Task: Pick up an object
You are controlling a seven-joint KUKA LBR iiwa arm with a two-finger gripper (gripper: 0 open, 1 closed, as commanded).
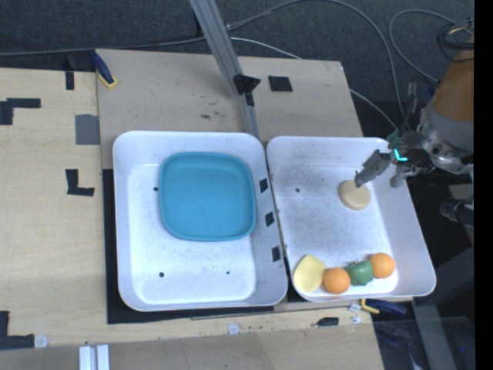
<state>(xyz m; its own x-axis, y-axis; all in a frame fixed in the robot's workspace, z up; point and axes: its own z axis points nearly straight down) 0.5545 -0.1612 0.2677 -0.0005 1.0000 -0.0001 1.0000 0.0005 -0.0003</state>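
A beige round object (355, 196) lies in the right bin (323, 168), toward its right side. My gripper (378, 179) hangs just above and to the right of it, near the bin's right rim. It is open, with nothing between its fingers; the left fingertip (361, 179) is close over the beige object's top edge. Along the bin's front edge sit a yellow piece (309, 273), an orange ball (336, 280), a green item (359, 272) and a second orange ball (382, 265).
The left bin (135, 230) holds a blue square plate (206, 195). A grey metal pole (223, 45) slants down to the gap between the bins. Cables (385, 45) trail across the dark floor at the back right.
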